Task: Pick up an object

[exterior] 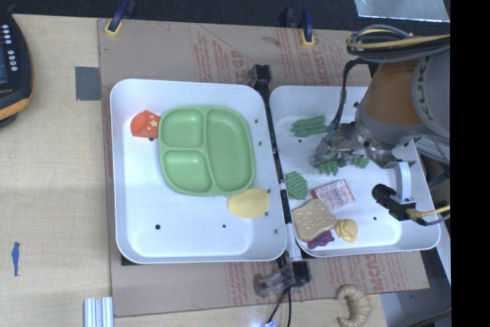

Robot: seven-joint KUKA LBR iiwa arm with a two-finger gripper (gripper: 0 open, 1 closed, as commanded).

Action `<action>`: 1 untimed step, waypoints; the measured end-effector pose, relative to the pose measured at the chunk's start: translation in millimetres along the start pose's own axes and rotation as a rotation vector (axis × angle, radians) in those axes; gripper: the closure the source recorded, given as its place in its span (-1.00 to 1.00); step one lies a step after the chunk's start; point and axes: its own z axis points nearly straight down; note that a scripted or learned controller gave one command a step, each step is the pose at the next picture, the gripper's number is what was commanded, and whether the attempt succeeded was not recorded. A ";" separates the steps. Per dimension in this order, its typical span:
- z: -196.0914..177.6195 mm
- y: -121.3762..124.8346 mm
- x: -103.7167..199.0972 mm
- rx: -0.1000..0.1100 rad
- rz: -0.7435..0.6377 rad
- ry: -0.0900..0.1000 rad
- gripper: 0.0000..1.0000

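My gripper (334,152) hangs low in the right bin (417,241), near its middle, below the orange-banded wrist. It sits right over a small green toy (330,164), whose edge peeks out beneath it. Another green piece (308,125) lies just up and left of the gripper. A third green piece (295,184) rests by the bin's left wall. Closer to the front lie a red-and-white packet (333,194), a bread slice (314,218), a purple bit (321,239) and a small yellow item (346,229).
The left bin (138,233) holds a green divided plate (207,149), a red item (144,124) at its upper left and a yellow lemon-like toy (249,203). A tan croissant-like shape (354,304) lies on the bench in front of the right bin.
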 end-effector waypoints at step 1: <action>-95.4 18.6 78.2 -0.011 -0.006 0.003 1.00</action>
